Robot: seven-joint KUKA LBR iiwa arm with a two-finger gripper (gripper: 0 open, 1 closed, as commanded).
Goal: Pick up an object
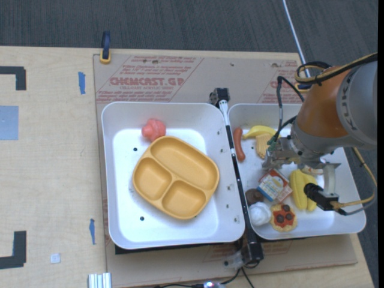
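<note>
The grey arm with its orange band (327, 110) hung over the right white bin (354, 224), its jaws hidden, state untellable. Crowded toys, a yellow banana (300, 188) against a small printed carton (275, 186), risked a jostled, failed grasp.

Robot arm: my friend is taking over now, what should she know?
Pincer: low in the right bin, over the toy food; whether it is open or shut can't be seen.
Right bin: banana, hot dog, small carton, pizza slice, white ball.
Left bin: yellow divided tray, pink lump.
Done: nothing visibly picked up.
Left: grasp one object and lift it.
</note>
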